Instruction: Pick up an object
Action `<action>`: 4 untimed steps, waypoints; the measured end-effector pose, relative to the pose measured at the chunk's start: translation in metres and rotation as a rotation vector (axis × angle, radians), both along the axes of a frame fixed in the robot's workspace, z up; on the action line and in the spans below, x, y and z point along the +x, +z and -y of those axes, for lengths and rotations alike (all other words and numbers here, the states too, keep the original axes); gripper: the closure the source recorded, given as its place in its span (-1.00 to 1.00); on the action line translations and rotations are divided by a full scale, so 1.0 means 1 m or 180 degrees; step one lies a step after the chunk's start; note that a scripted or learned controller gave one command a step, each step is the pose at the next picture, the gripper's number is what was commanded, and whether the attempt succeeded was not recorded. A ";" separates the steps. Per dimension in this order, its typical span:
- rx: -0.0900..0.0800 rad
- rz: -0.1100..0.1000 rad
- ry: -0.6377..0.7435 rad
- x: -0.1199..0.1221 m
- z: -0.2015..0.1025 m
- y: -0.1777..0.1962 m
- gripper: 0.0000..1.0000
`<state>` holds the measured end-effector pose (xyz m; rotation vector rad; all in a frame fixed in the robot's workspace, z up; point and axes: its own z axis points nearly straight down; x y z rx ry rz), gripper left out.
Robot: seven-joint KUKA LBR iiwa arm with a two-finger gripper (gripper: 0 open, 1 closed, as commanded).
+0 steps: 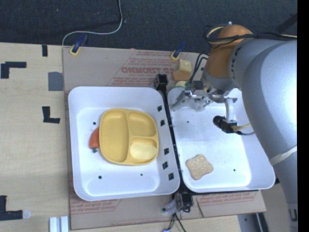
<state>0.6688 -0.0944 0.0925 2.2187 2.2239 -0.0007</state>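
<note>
Two white bins sat on the bench (34, 129). Nothing looked lifted yet: the cracker-like piece (199, 166) lay loose in the right bin (241, 178), well apart from the pincer (195, 96) at its far edge. Whether the pincer was open, I could not tell.

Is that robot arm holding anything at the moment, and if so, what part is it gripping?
It cannot be told. The gripper sits at the far edge of the right bin, its tip unclear. The cracker-like piece lies apart.

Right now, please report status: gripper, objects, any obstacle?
Gripper low at right bin's far edge, nothing seen held. Cracker-like piece lies loose near front. Yellow plate in left bin.
</note>
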 end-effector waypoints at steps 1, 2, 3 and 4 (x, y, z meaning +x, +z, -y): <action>-0.0008 -0.0011 -0.0003 -0.001 0.003 -0.008 -1.00; -0.0014 -0.0010 -0.0007 -0.001 0.002 -0.008 -1.00; -0.0007 -0.0010 -0.0005 -0.001 0.001 0.002 1.00; 0.0010 0.0006 0.0011 -0.047 -0.065 0.097 1.00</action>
